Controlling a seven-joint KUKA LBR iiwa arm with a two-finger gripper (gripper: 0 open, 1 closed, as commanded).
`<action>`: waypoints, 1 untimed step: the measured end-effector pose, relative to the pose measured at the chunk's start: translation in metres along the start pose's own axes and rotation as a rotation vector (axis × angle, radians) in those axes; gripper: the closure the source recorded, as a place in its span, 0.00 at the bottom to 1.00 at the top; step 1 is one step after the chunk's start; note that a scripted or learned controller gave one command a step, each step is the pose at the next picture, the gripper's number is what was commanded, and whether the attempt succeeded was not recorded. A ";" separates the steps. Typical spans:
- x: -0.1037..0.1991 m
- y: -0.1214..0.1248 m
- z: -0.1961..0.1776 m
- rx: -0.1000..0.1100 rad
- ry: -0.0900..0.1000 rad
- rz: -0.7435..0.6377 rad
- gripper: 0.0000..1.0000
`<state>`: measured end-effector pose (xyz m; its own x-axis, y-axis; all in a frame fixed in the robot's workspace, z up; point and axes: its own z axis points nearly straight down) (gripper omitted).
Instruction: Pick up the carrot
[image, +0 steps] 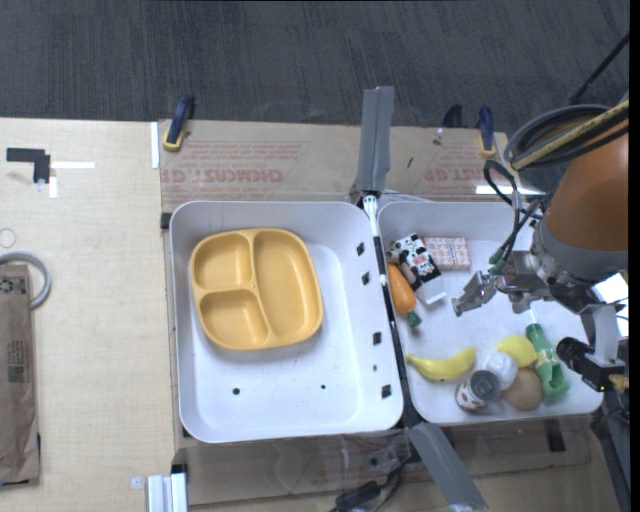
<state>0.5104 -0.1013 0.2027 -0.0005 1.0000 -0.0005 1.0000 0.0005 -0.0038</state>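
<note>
Near the front of the right bin sit a banana, a lemon, a brown kiwi, a small round can and a green toy. Further back, the carrot lies along this bin's left wall, its green end pointing to the front. A black-and-white toy cow touches its far end. Right of the carrot, the hand hangs over bare bin floor with nothing in it; I cannot tell how wide it is open. Over in the left bin rests a yellow plate with three parts.
</note>
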 end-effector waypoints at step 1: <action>-0.092 -0.008 0.057 -0.001 0.000 -0.044 0.00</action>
<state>0.5023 -0.1933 0.1460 -0.0447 0.9990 -0.0001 0.9990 0.0447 -0.0027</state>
